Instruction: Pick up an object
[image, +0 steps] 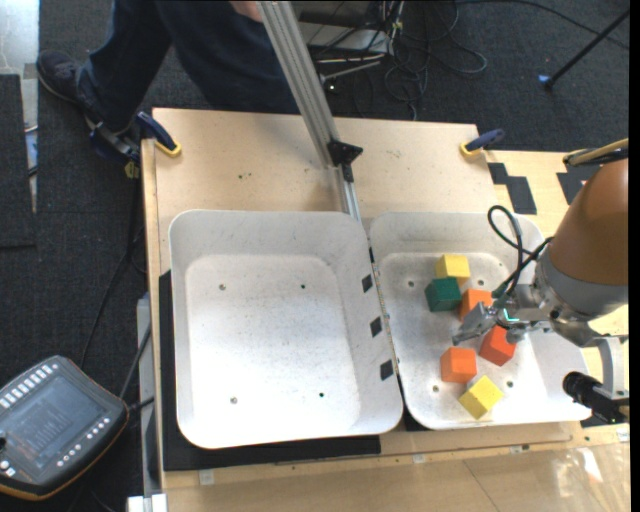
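**Hand low in the right bin, among the blocks**

At the far left, a grey handheld control pendant lay on the dark floor beside the counter. The counter itself was a pale board with yellow-tipped clamps at its back corners — one on the left, one on the right. A slanted metal pole crossed the back of the counter and ended near the seam between the two bins.

The left bin sat white and lightly speckled. Just beside it, touching along the middle edge, was the right bin, where all the blocks lay. A green block sat near the back, with a yellow block touching it just behind. An orange block lay immediately right of the green one. Further forward were another orange block and, nearest the front rim, a second yellow block.

The hand was down inside the right bin, over the cluster, with a red-orange block right at its fingers — whether the block was clamped between them or merely lay under them could not be told. The arm entered from the right, its orange band above the wrist.
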